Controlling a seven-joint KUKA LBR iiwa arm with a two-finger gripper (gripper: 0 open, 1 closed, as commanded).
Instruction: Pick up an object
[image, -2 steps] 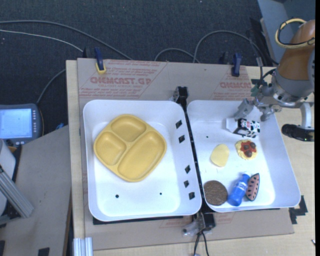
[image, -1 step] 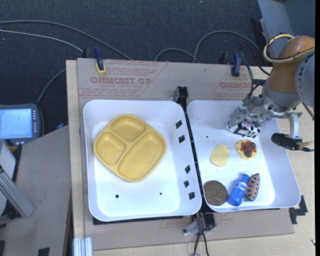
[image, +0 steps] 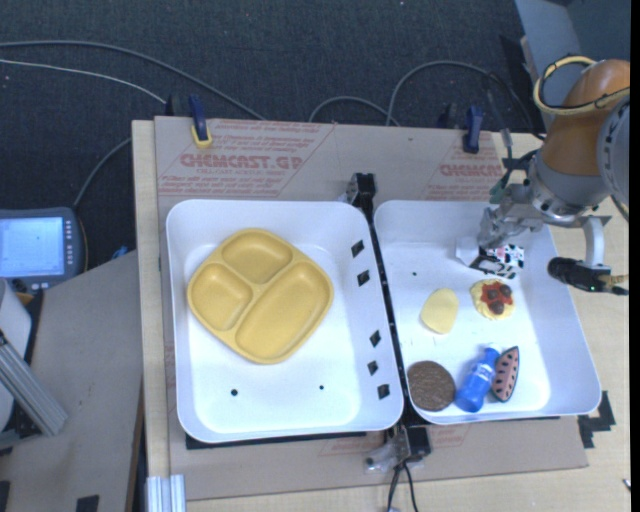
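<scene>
Nearest me, along the bottom edge of the right bin (image: 570, 375), I see a brown round disc (image: 431, 385), a blue bottle (image: 477, 381) touching it, and a striped watermelon-like slice (image: 507, 373) just beside that. Further up lie a pale yellow lump (image: 439, 310) and a small pizza-like piece (image: 493, 298). The left bin (image: 190, 400) holds a yellow divided plate (image: 260, 294). At the upper right of the frame my gripper (image: 497, 252) hangs low over a black-and-white spotted object (image: 503, 260); whether the claw is apart or together, I cannot tell
</scene>
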